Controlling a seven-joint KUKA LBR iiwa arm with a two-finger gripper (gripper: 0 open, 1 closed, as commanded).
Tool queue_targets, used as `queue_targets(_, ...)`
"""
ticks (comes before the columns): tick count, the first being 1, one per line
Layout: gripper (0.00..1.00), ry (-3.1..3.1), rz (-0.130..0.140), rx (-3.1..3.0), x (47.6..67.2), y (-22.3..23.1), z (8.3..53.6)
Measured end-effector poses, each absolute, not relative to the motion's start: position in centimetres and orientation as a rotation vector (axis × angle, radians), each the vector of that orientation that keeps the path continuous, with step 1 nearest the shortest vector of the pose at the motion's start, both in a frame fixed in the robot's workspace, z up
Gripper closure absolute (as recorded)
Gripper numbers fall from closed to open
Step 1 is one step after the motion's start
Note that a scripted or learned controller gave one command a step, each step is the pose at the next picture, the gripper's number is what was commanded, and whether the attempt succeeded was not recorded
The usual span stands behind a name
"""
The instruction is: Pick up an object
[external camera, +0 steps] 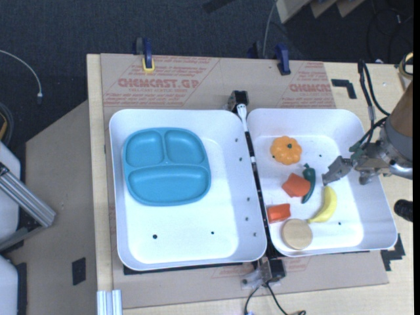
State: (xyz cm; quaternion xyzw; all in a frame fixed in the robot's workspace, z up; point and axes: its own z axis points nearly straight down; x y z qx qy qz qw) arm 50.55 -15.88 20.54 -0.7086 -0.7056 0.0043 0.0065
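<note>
Curved yellow banana [325,205] beside red pepper [297,185], right bin [374,235]

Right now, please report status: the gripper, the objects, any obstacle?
Gripper in right bin, above banana, holding nothing. Orange pumpkin, red pepper, red block, tan disc close together. Blue tray in left bin.

Bench [197,77] under two white bins [190,241]
</note>
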Motion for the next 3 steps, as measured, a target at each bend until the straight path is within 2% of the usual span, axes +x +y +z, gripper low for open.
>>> queue_targets(1,0.0,-2.221,0.0,-2.221,50.9,-15.8,21.3)
queue_targets(3,0.0,-2.215,0.004,-2.219,50.2,-16.7,9.0)
